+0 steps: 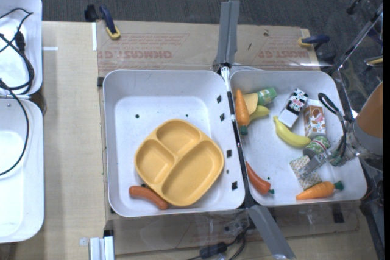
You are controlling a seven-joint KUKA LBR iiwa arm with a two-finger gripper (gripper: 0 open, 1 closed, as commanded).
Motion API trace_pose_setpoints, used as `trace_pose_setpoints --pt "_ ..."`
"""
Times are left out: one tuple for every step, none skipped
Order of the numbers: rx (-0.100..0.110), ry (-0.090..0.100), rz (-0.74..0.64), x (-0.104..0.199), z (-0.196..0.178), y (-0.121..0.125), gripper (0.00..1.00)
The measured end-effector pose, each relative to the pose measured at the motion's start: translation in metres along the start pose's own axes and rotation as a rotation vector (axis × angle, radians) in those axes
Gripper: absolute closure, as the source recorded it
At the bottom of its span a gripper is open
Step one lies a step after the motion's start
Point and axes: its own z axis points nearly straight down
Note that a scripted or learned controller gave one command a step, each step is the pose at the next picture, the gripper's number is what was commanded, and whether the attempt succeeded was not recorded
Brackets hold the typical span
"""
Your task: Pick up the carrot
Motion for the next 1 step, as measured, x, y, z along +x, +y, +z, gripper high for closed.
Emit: trace_pose_setpoints --pt "-0.007 -0.008 -0.461 -0.0006 -0.0014 0.0037 0.00"
